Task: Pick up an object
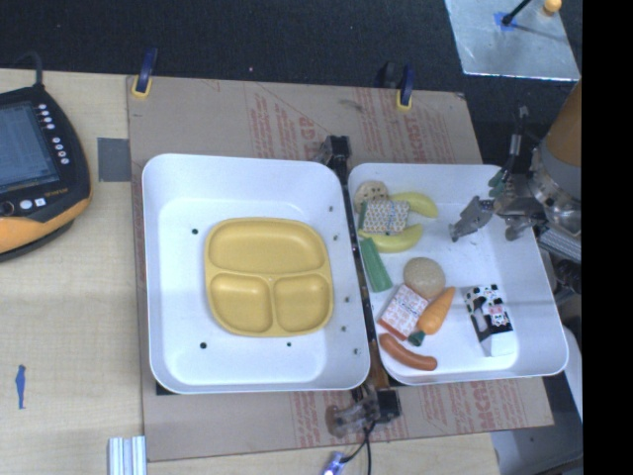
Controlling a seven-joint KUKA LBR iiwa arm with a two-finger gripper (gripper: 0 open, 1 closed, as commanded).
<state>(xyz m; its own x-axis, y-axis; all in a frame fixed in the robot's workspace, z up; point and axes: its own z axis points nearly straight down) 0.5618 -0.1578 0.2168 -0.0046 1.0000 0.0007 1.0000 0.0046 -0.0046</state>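
Note:
The right bin (529,265) holds several toy foods: a cookie (373,192), bananas (417,204), a checkered packet (384,217), a green cucumber (374,263), a beige round lump (423,274), a carrot (436,311), a red-and-white packet (402,312), a sausage (407,354) and a black-and-white cow piece (489,311). My gripper (490,228) hangs over the bin's upper right part, right of the bananas and above the cow piece. Its fingers stand open with nothing between them.
The left bin (178,191) carries a yellow divided plate (268,274). A teach pendant (35,166) lies on the bench at the far left. Clamps (404,85) hold the cardboard sheet at the back. The arm's wrist enters from the right edge.

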